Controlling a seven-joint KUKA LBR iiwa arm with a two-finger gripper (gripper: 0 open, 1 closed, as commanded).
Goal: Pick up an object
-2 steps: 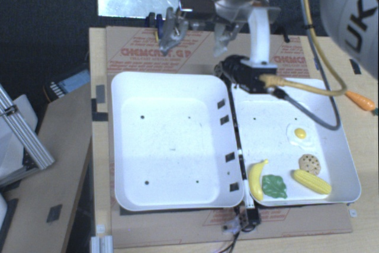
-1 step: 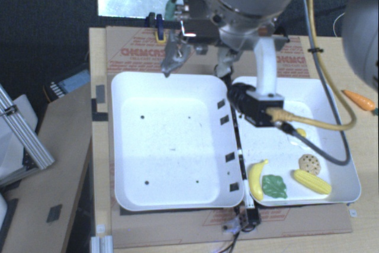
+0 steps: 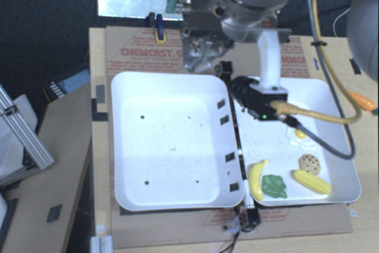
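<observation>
The claw (image 3: 201, 56) hangs over the far edge of the tabletop (image 3: 77, 127) behind the left bin (image 3: 172, 139), its grip impossible to make out, while a banana (image 3: 257, 179), green leaf (image 3: 274, 186), corn cob (image 3: 311, 182) and cookie (image 3: 308, 163) lie near the right bin's (image 3: 331, 109) near edge.

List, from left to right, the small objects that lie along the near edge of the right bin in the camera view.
Banana → green leafy piece → corn cob. The cookie sits just behind the corn, so I leave it out.
</observation>
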